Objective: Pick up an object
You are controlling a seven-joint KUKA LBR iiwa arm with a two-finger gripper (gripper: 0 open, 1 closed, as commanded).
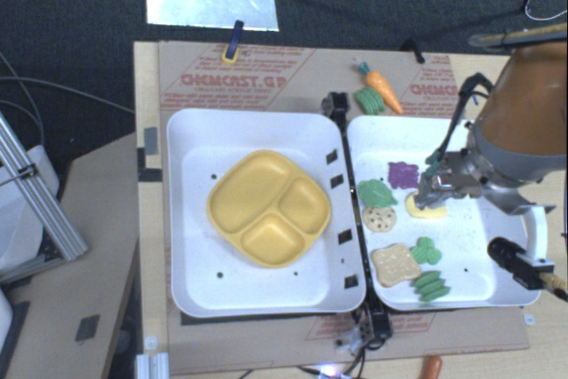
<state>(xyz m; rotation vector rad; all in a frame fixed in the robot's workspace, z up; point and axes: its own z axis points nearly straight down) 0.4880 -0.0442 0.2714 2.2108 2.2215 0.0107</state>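
Note:
My gripper [429, 195] hangs low in the right bin [461, 133], directly over a small yellow piece [424, 209] that peeks out under its fingertips. To its left lie a purple toy [404, 175], a green leaf [376, 192] and a round cookie [380, 219]. Toward the bin's front are a slice of toast [394, 264], a green broccoli piece [427, 251] and a green pea pod [431, 285].
The left bin [191, 146] holds a yellow divided plate [269, 207]. A toy carrot [383, 87] and a green piece [369, 101] lie on the cardboard behind the right bin. A blue and yellow peg [233, 43] lies farther back.

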